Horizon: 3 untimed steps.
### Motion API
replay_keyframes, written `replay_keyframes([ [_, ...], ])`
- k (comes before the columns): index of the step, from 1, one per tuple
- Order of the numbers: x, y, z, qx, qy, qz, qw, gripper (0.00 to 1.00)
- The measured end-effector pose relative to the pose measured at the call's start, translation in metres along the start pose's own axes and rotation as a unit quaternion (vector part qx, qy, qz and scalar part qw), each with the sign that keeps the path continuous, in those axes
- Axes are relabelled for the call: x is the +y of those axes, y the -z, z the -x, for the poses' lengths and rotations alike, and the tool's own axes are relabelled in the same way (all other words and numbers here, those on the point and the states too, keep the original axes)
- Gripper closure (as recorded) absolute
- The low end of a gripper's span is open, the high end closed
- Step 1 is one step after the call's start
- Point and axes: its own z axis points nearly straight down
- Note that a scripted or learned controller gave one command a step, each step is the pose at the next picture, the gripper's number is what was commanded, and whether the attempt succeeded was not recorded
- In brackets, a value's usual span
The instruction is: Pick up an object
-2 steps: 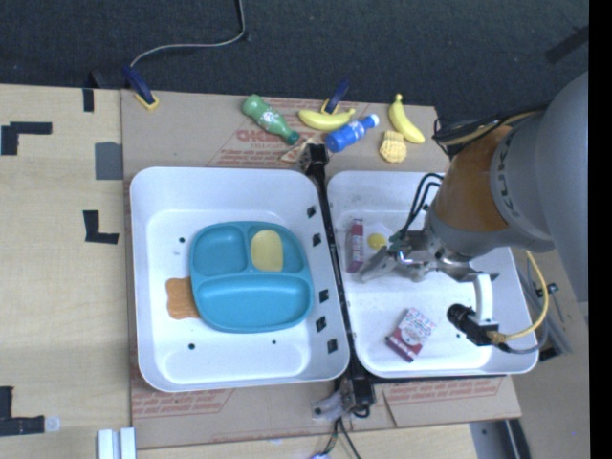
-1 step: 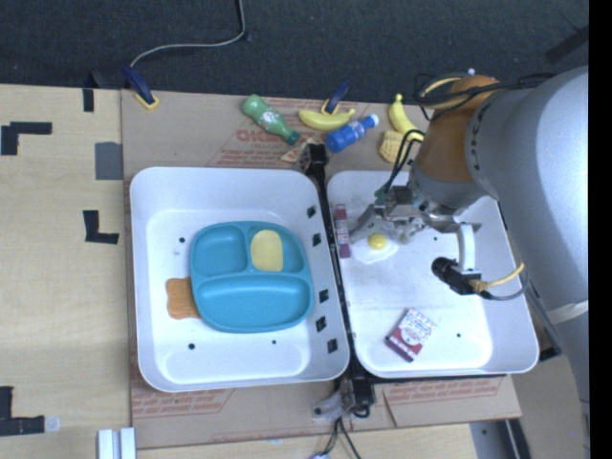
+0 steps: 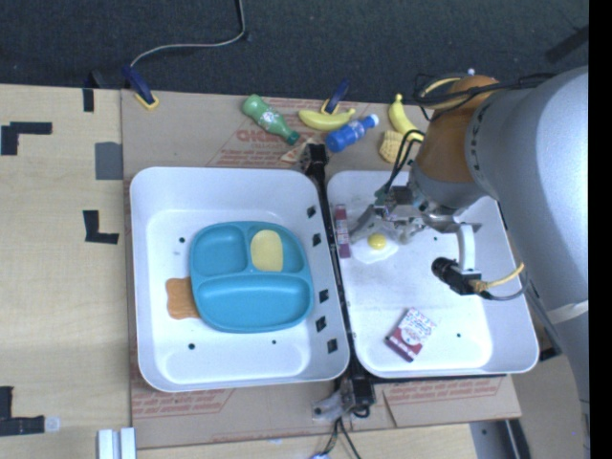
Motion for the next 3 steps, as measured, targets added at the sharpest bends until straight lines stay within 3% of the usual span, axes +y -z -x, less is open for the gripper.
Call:
replay_keyframes([
  [3,0.0000,0.0000,0.0000,0.000,0.000,0.000,1.0000,0.00],
])
